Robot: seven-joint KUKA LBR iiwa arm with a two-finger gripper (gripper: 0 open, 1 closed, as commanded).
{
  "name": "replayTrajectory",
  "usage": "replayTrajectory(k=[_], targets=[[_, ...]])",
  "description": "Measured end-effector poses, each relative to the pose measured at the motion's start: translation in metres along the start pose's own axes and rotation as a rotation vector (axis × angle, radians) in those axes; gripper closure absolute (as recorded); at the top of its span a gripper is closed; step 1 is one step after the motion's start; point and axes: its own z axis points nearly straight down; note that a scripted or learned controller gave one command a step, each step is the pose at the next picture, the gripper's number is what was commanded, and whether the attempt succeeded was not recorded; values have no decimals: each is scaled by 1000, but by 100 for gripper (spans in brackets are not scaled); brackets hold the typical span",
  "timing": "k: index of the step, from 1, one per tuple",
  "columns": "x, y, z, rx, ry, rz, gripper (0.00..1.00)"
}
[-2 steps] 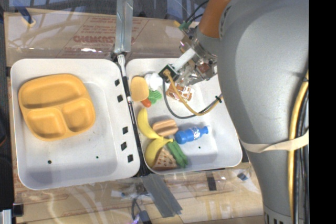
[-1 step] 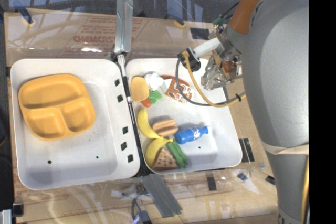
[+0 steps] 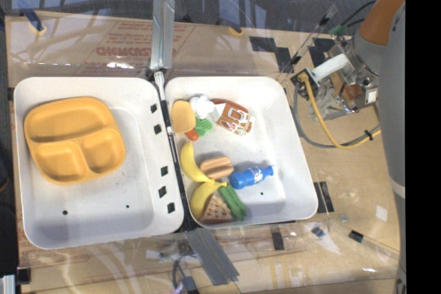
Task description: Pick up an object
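On the worktop (image 3: 83,55), two white bins sit side by side, their inner rims touching. The left bin (image 3: 89,217) holds a yellow tray (image 3: 72,138) with three compartments, lying toward its far left corner. The right bin (image 3: 289,169) holds all the small objects, grouped along its left wall and centre. At the far end lie a tan bun (image 3: 182,116), a white piece (image 3: 202,105), a small green and red item (image 3: 200,128) and a brown waffle (image 3: 234,118). A banana (image 3: 189,163) runs along the left wall. Just beside it lies a hot dog (image 3: 216,165), and next to that a blue bottle (image 3: 250,176) on its side. At the near left corner sit a second yellow piece (image 3: 201,195), a pizza slice (image 3: 216,210) and a green object (image 3: 233,203), all touching. The arm (image 3: 386,10) stands above the worktop's far right corner, outside both bins. The end effector (image 3: 342,89) hangs there among cables; whether it is apart or together cannot be told. No object is seen in it.
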Motion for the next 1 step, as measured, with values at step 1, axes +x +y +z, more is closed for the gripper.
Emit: replayTrajectory(k=[1], targets=[[7,0,-44,1,1,30,100]])
